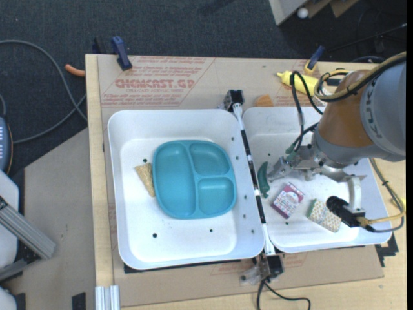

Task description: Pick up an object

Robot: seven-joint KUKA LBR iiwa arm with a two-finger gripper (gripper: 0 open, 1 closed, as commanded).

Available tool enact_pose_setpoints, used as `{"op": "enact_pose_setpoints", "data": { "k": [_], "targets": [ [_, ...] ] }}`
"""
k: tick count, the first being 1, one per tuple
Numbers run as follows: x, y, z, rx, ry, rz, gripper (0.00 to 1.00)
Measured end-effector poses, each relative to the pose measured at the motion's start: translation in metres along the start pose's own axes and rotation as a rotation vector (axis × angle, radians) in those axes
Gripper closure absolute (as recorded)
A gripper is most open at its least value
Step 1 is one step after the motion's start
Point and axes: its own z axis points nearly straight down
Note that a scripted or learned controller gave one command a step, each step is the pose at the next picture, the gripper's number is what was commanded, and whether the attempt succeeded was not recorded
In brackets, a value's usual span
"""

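We see the arm over the right bin; its gripper sits low, jaw state unclear to us. The green object lies against the left wall, long axis running near-to-far. The bench stands on dark carpet.

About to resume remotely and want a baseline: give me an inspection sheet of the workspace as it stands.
Surface: bench bears left bin and right bin.
Job's things: teal divided plate on tan sponge, left bin; pink packet, speckled sponge, green piece, right bin.
Clutter: yellow object at the bench's far edge.
Grippers: gripper low over right bin; grasp unclear.
Cables: black cables at the arm; a grey one on the floor.
Surroundings: dark carpet.
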Motion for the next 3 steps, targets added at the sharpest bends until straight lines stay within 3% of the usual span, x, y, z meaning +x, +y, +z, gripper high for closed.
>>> {"op": "enact_pose_setpoints", "data": {
  "k": [1,2,3],
  "targets": [
    [0.0018,-0.0276,0.0061,-0.01,-0.006,0.003,0.0],
    [0.0035,-0.0285,-0.0017,-0.006,-0.004,0.002,1.0],
    [0.0036,-0.0286,-0.0016,-0.006,-0.003,0.001,0.0]
  ]
}}
